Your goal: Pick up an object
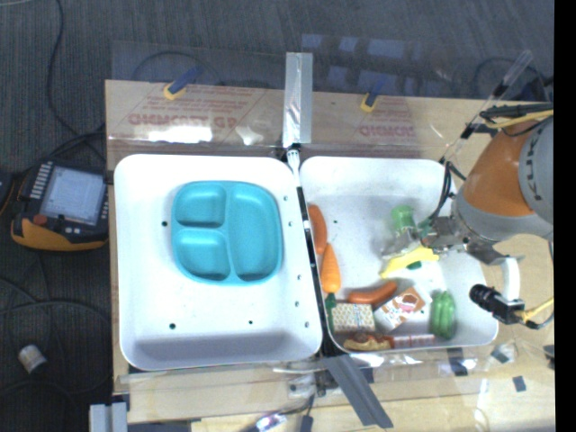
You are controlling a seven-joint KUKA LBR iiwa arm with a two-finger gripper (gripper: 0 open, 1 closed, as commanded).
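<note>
Arm over the right bin, among a heap of toy food.

Nearest the camera, along the front wall of the right bin (360, 174), lie a green pepper (443, 313), a small red-and-white carton (401, 309) and a sausage (372, 292), close together. Just behind them a yellow banana (409, 260) lies right at the gripper (423, 238) — whether the pincer is wide, narrow or holding anything cannot be told. A green piece (402, 215) sits just beyond. Two carrots (322, 246) lie along the dividing wall. The left bin (144, 241) holds a blue divided plate (226, 230).
</note>
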